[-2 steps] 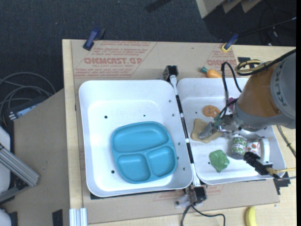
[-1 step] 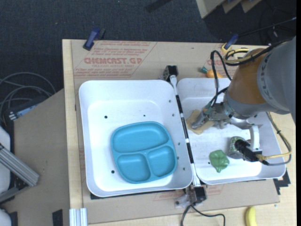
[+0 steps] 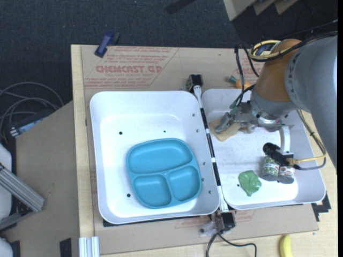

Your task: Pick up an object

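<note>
Grey arm looms closest to the lens, its end effector low in the right bin beside a tan object; finger state cannot be told. Outward lie a small can, probably rigid and graspable across its sides, and a green lump, likely soft and light.

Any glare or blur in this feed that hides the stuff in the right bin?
Camera view: even light, no harsh glare on the white bins; the green object and the can read fairly sharp; the arm looms large and soft at right, shading the tan object.
</note>
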You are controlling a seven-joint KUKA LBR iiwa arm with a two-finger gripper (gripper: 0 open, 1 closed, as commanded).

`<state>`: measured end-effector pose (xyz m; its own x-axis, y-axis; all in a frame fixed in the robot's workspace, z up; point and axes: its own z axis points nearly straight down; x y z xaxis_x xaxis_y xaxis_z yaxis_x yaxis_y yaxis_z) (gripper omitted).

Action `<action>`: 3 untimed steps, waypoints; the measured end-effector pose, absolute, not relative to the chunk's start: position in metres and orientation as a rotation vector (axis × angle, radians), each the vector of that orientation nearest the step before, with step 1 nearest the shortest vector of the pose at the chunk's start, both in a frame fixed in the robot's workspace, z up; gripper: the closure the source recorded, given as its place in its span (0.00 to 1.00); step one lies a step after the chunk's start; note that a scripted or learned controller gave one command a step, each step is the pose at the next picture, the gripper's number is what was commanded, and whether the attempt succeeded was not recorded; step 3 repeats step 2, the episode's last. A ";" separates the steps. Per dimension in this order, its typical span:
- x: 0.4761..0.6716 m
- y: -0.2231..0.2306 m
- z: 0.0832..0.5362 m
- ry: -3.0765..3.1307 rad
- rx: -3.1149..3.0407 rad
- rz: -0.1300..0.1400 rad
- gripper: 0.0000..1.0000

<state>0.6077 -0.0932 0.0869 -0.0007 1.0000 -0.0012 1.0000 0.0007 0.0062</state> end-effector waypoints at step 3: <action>0.565 -0.043 0.186 2.222 2.219 0.003 1.00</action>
